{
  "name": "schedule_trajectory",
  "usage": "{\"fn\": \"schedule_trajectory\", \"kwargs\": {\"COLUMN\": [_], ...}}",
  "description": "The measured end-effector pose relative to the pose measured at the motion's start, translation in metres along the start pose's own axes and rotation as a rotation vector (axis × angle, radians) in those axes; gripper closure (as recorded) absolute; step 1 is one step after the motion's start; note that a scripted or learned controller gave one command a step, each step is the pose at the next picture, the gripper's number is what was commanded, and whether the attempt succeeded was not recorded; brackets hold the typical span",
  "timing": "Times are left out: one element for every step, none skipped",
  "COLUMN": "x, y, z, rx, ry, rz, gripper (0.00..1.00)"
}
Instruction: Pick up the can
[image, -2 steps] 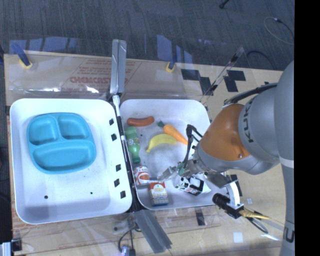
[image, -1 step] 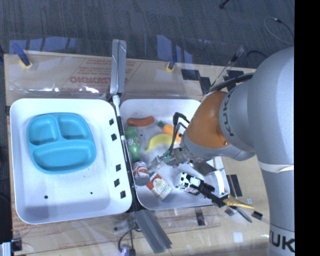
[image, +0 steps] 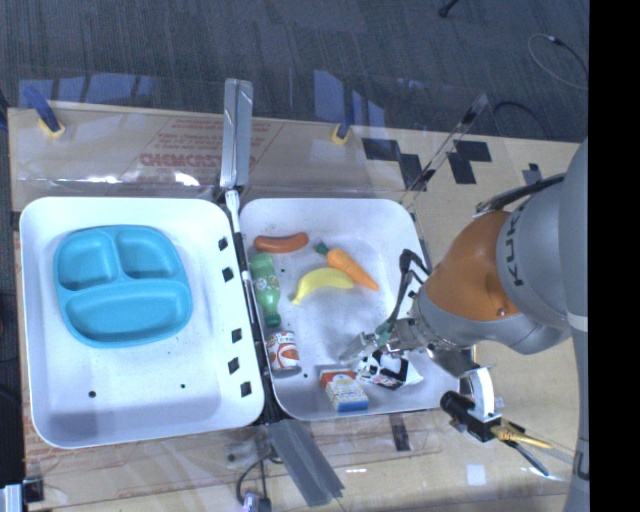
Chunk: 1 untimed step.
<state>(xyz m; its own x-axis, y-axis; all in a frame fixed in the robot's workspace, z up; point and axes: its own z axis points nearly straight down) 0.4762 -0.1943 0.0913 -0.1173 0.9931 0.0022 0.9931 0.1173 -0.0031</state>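
Note:
The can (image: 285, 352), red and white, lies against the left wall of the right bin (image: 330, 212), near its front. My gripper (image: 373, 348) hangs low over the front right part of the same bin, well to the right of the can and apart from it. Just below the gripper lies a black-and-white object (image: 388, 372). The grey arm with its orange band (image: 470, 280) reaches in from the right and hides the bin's right rim.
In the right bin lie a sausage (image: 281, 242), a carrot (image: 348, 265), a banana (image: 322, 283), a green bottle (image: 265, 287) and a small red, white and blue box (image: 343, 390). The left bin (image: 60, 400) holds a blue divided plate (image: 122, 283).

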Motion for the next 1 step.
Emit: {"fn": "schedule_trajectory", "kwargs": {"x": [0.0058], "y": [0.0052], "z": [-0.0110], "rx": [-0.007], "ry": [0.005], "rz": [-0.013], "gripper": [1.00]}}
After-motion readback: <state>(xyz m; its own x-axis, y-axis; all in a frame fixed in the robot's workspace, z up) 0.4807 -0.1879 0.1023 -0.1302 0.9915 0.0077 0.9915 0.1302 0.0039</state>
